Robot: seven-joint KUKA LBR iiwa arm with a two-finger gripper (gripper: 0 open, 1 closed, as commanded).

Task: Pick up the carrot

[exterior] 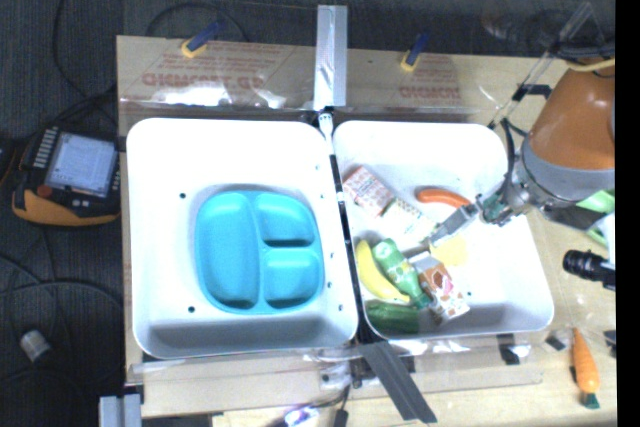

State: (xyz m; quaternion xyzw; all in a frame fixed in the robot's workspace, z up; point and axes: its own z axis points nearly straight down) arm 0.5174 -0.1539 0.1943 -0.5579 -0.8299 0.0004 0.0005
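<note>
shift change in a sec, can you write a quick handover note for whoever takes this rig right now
Hand: low in the right bin, just below the carrot; whether it is open or shut cannot be told from this view, and nothing is seen held.
Carrot: lying on the right bin's floor, near the far side, not lifted.
Nearby clutter: banana, green bottle, small cartons.
Left bin holds the blue divided tray.
Done: arm has reached into the right bin.
Left: grasp the carrot and lift it clear.
</note>
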